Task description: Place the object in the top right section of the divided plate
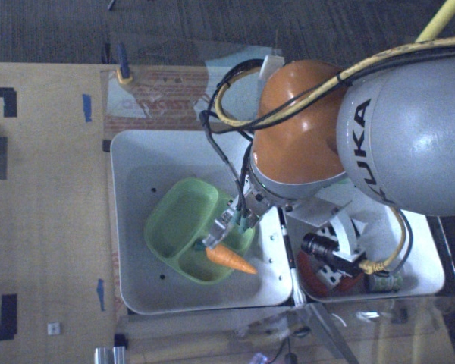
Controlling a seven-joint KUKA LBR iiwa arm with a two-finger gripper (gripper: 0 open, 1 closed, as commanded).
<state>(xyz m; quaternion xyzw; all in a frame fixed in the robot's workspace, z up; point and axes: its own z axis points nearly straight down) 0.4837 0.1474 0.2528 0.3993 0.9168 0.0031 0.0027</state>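
Two bins: the left bin (pixel 129 226) shows most of its floor; the right bin (pixel 432 275) lies largely under the arm (pixel 379 120).
Hidden: the arm's orange band and grey body cover the far right corner of the left bin and most of the right bin's floor.
Divided plate (pixel 183 226): green, near the middle of the left bin toward its near right corner; its right rim is partly covered by the hand (pixel 226 230), so its section walls are hard to trace there.
Hand: low over the plate's right side, its tip just beside the carrot (pixel 230 258); spread or pressed together, I cannot tell.
Carrot: orange, lying across the plate's near right rim, pointed end toward the bin's right wall; not seen between the fingers.
Right bin contents: a dark red round thing (pixel 326 277) and a small can (pixel 384 281) near the near wall, both partly cut off by the arm and cables.
Open room: bare white floor along the left bin's left wall and far left corner; a narrow strip between plate and near wall.
Surface (pixel 45 203): tan, with blue tape marks (pixel 86 107) left of the bins.
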